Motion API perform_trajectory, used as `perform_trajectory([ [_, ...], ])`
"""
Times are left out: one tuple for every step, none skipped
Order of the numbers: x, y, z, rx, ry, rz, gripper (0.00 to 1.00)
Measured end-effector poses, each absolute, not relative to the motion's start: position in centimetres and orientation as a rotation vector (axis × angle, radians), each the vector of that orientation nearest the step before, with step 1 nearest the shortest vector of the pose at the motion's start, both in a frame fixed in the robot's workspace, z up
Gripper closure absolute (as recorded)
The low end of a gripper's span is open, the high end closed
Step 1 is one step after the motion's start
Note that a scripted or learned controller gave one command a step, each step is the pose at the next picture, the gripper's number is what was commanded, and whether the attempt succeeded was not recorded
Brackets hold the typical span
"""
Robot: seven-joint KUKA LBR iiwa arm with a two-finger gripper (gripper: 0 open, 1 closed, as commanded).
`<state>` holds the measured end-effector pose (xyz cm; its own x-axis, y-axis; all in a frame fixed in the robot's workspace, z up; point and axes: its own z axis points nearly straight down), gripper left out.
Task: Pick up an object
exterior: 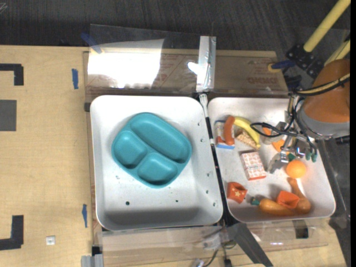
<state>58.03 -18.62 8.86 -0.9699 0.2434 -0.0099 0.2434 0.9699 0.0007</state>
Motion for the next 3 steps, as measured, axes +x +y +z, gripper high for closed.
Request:
perform_trajectory([
  [58.4,-18.6,10.3,0.38,3.094,-0.005,1.0],
  [55.7,-14.0,26.2,0.579,3.069,0.001,1.0],
  [55.5,-14.0,25.7,0.583,3.079,0.0,0.0],
])
